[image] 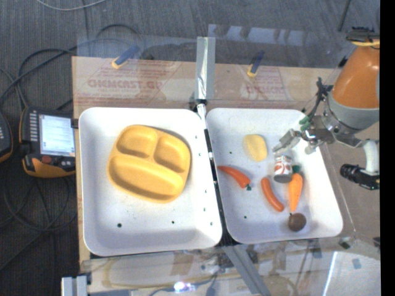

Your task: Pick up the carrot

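Observation:
The carrot is orange with a small green top. It lies lengthwise in the right bin, near that bin's right wall, with its tip pointing toward the front. My gripper hangs over the bin's back right part, a short way behind the carrot and apart from it. A small red and white can stands between the gripper and the carrot's green end. Nothing shows in the gripper's grasp.
In the right bin also lie a pale yellow lump, a red chili pepper, an orange-red sausage just left of the carrot, and a brown ball at its tip. The left bin holds a yellow compartment plate.

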